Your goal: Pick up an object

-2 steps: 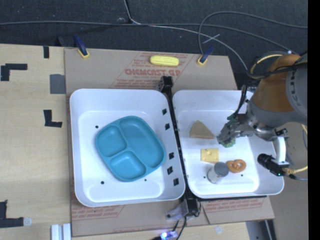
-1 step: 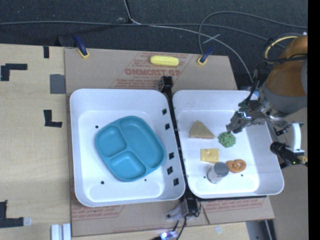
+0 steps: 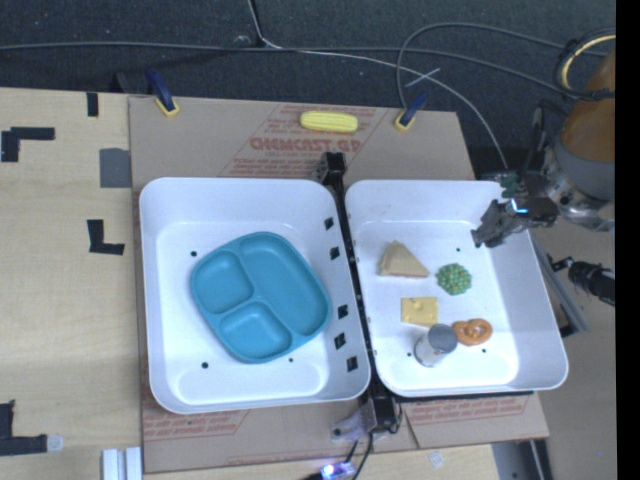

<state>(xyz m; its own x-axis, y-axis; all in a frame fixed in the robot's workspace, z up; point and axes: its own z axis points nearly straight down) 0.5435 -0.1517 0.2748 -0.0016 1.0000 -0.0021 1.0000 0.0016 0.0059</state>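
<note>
**Approach stage: arm at the right bin's far corner, nothing picked yet**

The gripper [image 3: 492,230] hangs over the far right corner of the right bin [image 3: 530,368], at the end of the grey arm that reaches in from the right. Whether the jaws stand apart or together cannot be told from this angle; they read as a dark shape against the white rim. Nothing shows between them, so the task looks to be at its opening step, with the pick itself not yet made.

The candidates all lie in the right bin, nearer and to the left of the gripper. The green ball [image 3: 455,278] is the closest: small, round, with a bumpy surface like a broccoli head. Left of it lies a tan wedge [image 3: 402,261], flat and triangular. Nearer still is a yellow square block [image 3: 419,311] resembling cheese with holes, then an orange pretzel-shaped piece [image 3: 472,331] just beside a small grey cylinder [image 3: 436,344]; those two look to be touching or nearly so.

The next move, as I judge it, calls for moving left and nearer over one item, centring above it and descending. The green ball stands apart from its neighbours, which should give room on either side, though a round shape may roll away.

The left bin [image 3: 160,268] carries a blue divided plate [image 3: 260,296]. A yellow piece [image 3: 328,121] lies on the bench [image 3: 60,318] beyond the bins.
</note>
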